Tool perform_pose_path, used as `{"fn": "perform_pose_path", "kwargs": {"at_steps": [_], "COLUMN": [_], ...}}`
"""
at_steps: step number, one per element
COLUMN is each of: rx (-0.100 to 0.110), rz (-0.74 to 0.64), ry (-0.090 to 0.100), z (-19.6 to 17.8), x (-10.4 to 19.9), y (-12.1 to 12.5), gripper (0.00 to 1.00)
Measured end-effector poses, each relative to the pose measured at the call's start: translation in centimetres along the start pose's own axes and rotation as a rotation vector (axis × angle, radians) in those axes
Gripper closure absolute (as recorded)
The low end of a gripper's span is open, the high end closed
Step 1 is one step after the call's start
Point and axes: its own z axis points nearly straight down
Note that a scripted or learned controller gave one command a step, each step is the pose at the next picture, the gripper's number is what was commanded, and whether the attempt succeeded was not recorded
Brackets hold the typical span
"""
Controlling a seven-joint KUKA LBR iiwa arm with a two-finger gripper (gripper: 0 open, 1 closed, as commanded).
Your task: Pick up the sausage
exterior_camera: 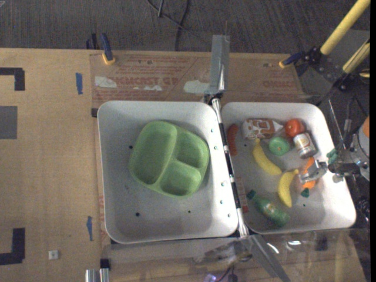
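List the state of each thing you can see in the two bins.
green divided plate: upright, in left bin
sausage: lying by right bin's left wall, untouched
two bananas: lying flat
green bottle: on its side
can: tipped over
gripper: low over right bin

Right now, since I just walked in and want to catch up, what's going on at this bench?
A robot arm reaches in from the right, its end effector low in the right bin beside a banana. The sausage lies untouched by that bin's left wall. The left bin holds a green divided plate.
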Motion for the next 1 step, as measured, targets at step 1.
{"fn": "perform_pose_path", "kwargs": {"at_steps": [1], "rx": [-0.002], "rz": [0.339], "ry": [-0.003], "z": [-9.19], "x": [4.11], "y": [4.18], "gripper": [0.0]}}
